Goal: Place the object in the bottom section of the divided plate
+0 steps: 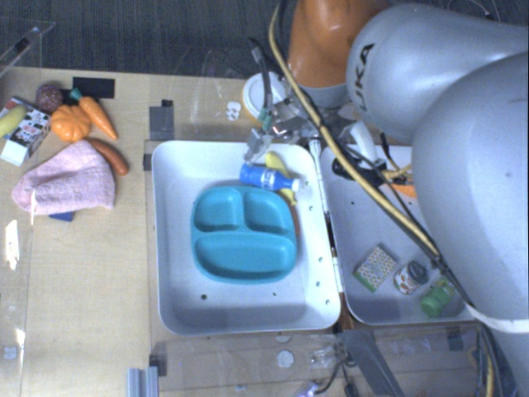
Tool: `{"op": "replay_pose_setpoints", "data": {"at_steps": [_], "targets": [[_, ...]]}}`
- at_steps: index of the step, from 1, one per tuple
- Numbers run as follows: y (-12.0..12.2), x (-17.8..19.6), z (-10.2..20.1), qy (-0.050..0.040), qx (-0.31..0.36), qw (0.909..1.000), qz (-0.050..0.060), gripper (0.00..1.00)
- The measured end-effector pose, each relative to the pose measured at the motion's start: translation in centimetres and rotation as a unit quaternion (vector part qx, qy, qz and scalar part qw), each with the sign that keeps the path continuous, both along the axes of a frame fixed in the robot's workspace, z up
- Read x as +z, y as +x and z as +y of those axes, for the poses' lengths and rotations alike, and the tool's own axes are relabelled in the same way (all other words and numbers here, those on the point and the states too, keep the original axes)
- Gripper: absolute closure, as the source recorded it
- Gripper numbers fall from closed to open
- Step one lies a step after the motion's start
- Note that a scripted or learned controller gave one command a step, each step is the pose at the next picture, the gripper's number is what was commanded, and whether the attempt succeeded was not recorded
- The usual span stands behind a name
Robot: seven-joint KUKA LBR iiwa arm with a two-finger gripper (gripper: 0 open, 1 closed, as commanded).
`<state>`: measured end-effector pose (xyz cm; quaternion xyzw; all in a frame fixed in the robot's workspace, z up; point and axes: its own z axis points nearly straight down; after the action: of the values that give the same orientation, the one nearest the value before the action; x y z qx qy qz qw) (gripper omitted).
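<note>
A blue divided plate [200,240] lies in the left white bin [178,296], with two small sections at the top and one wide section at the bottom; nothing lies in any section. Just beyond the plate's upper right rim lies a blue bottle [263,177] with a white cap, and a yellow object [276,163] sits beside it. My gripper [258,145] hangs close above the bottle's left end, at the back of the left bin. The bottle rests on the bin floor.
A brown item [296,220] peeks out beside the plate's right rim. The right bin [364,222] holds a checkered pad [376,267], a small can [408,278] and a green object [436,298]. A pink cloth [66,182], carrot [101,116] and other toy foods lie on the bench at left.
</note>
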<state>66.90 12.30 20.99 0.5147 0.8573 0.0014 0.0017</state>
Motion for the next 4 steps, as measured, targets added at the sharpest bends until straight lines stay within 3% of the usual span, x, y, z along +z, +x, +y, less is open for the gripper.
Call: {"op": "replay_pose_setpoints", "data": {"at_steps": [4], "targets": [[0.0, 0.0, 0.0, 0.0, 0.0, 1.0, 0.0, 0.0]]}}
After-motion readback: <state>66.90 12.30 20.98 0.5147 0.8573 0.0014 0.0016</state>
